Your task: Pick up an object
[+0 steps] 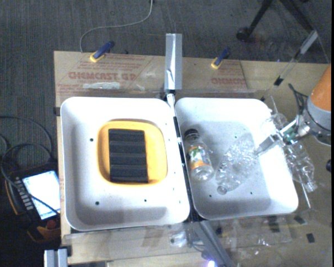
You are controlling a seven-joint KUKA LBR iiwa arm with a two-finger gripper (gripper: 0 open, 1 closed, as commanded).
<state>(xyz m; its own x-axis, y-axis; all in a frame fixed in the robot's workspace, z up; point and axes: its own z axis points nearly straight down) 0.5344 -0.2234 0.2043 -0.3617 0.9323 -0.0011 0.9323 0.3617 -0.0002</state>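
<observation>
Now approach step: hand (285, 131) at right edge of right bin (234, 107), grip state unclear. Bottle (198, 156) lies mid-frame, crumpled plastic (237, 159) beside it. Next: descend over one target.

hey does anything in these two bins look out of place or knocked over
Mostly tidy. In the right bin, the small bottle lies on its side by the left wall, and a crumpled clear plastic piece sprawls beside it. In the left bin, the yellow tray with its black ribbed insert sits flat and square.
</observation>
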